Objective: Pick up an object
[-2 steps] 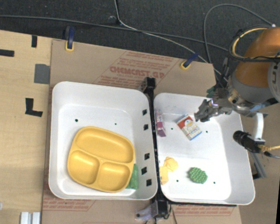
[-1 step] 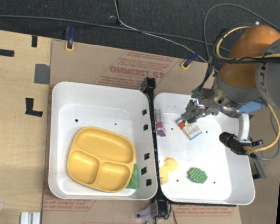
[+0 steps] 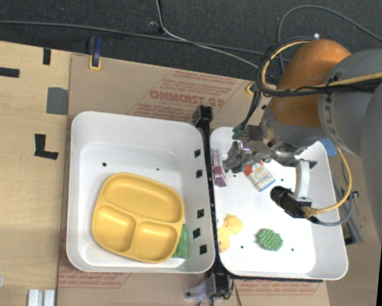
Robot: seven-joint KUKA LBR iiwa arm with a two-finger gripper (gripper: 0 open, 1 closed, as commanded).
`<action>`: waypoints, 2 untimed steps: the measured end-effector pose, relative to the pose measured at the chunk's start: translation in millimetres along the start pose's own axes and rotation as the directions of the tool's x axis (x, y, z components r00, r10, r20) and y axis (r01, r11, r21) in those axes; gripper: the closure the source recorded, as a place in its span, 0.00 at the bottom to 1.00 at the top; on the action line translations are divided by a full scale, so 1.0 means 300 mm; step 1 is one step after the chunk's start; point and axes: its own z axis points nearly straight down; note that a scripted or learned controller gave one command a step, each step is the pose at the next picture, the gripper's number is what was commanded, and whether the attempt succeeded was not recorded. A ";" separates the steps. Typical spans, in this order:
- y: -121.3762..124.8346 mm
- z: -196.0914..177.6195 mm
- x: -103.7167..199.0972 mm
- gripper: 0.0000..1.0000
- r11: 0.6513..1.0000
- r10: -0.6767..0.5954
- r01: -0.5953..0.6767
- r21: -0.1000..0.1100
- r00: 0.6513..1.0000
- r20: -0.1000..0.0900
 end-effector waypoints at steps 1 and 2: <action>-0.047 -0.010 0.141 1.00 1.000 0.000 0.000 0.000 1.000 -0.001; -0.082 -0.047 0.323 1.00 1.000 -0.002 0.002 -0.001 1.000 -0.001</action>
